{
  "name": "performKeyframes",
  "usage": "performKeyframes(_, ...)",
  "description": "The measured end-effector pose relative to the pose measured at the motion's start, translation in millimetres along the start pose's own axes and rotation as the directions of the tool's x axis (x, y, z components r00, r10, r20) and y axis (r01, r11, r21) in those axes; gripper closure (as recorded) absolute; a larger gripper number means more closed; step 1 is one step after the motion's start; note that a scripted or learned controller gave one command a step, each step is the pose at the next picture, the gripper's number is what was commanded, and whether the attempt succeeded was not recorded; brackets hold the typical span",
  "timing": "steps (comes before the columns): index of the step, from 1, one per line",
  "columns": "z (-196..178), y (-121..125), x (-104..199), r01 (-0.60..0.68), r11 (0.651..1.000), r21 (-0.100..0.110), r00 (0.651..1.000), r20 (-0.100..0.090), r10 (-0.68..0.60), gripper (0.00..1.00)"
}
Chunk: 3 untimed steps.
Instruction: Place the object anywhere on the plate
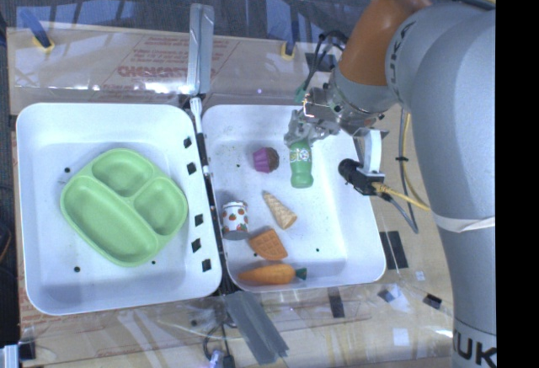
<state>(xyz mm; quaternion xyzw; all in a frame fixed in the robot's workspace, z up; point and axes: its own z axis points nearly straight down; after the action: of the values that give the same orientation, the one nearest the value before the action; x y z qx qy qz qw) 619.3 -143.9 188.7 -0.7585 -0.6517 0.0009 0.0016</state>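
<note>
A green three-compartment plate (pixel 122 205) lies in the left bin (pixel 42 130). In the right bin (pixel 354 248) a small green bottle (pixel 301 168) with a white label stands upright near the middle. My gripper (pixel 303 136) hangs directly over the bottle's top and meets it there, and the wrist hides how they touch. The arm reaches in from the upper right, its orange band above the wrist.
Also in the right bin are a purple round piece (pixel 266 159), a cone (pixel 280 210), a small patterned cup (pixel 234 216), an orange wedge (pixel 269 244) and a carrot (pixel 269 275). A metal divider (pixel 200 55) stands between the bins.
</note>
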Motion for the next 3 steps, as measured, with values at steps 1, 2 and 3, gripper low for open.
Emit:
performKeyframes(1,-11.7,-15.0,66.4,0.348,0.937,0.003,0.938,0.0,-0.348,1.0)
performKeyframes(2,-1.7,-42.7,140.9,0.409,0.913,0.002,0.913,0.001,-0.409,1.0)
performKeyframes(3,-1.8,-105.3,219.6,0.546,0.838,0.002,0.838,0.001,-0.546,1.0)
